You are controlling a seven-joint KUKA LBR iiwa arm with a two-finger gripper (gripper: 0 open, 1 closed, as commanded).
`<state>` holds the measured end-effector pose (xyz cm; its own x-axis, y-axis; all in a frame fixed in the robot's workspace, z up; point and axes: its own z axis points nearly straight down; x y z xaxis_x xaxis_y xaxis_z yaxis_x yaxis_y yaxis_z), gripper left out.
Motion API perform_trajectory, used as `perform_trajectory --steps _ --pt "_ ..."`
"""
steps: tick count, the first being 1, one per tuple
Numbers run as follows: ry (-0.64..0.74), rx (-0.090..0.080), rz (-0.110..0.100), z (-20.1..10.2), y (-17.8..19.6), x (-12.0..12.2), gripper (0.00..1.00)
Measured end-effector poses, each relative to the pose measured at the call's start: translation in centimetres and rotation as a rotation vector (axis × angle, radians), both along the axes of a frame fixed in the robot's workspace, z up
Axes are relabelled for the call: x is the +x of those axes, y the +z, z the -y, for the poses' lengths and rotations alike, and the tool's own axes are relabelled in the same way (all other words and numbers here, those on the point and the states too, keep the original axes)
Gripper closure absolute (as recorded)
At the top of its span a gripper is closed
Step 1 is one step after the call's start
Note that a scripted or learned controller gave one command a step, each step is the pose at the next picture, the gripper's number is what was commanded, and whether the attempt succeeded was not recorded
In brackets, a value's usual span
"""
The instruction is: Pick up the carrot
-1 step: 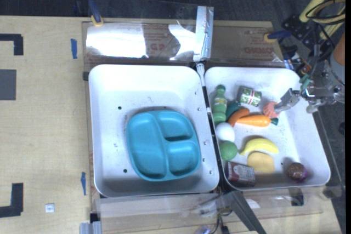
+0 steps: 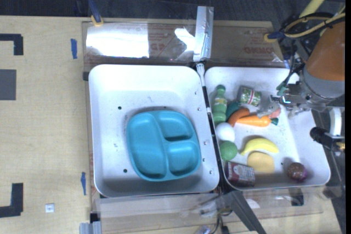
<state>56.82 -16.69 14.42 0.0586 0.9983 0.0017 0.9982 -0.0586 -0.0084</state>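
Observation:
The carrot (image 2: 253, 121) is orange and lies flat across the middle of the right bin (image 2: 307, 142), pointing left to right with a green tip at its right end. My gripper (image 2: 276, 108) hangs over that right end, coming down from the grey wrist and its orange band (image 2: 329, 57) at the bin's right side. It is very close to the carrot's tip, and whether it touches is unclear.
Around the carrot lie a green bottle (image 2: 219, 102), a green can (image 2: 249, 97), a white egg (image 2: 225, 131), a lime (image 2: 228, 149), a banana (image 2: 261, 144), a yellow fruit (image 2: 261, 162), a dark can (image 2: 241, 172) and a reddish fruit (image 2: 296, 171). The left bin (image 2: 104, 96) holds a blue divided plate (image 2: 163, 142).

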Motion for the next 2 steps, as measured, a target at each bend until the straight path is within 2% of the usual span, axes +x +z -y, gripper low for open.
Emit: perform_trajectory --steps 1,2 --pt "0.010 -0.004 0.015 -1.1 -4.7 0.9 0.00" --pt "0.121 -0.001 0.012 -3.8 -5.7 -7.0 0.00"
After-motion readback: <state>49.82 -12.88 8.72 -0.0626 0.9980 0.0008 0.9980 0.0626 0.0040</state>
